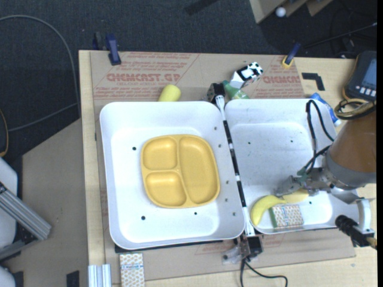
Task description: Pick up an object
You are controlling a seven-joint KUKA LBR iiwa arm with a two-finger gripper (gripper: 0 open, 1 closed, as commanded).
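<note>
Gripper [294,187] low over banana [266,206]; whether it holds anything, I cannot tell.
Banana lies just below-left of it, green-edged packet [287,216] directly beneath; centre on one before lifting.

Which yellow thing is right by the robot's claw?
The banana in the right bin, lying just below the gripper. The yellow divided plate sits in the left bin; the small yellow object lies outside the bins.

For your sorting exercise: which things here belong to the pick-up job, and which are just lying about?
Job: pincer; banana and packet beneath it in the right bin.
Lying about: yellow tray in the left bin; yellow piece and clamps outside.
</note>
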